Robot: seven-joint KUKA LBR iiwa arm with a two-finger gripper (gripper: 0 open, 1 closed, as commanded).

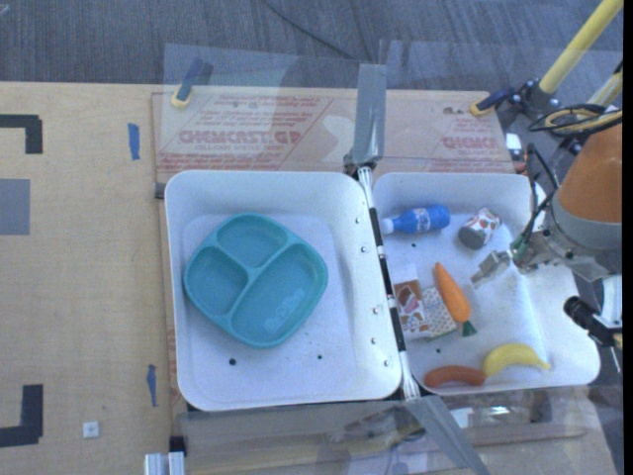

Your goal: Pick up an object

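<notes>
Over the right shallow white bin (554,191), beside an orange plastic carrot (452,295), the grey two-finger gripper (492,265) is seen, jaw state indiscernible.

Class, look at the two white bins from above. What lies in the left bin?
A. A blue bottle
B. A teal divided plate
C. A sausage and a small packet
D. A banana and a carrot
B: the teal divided plate is the one thing lying in the left bin, while the banana, carrot, blue bottle, sausage and small packet all lie in the right bin.
</notes>
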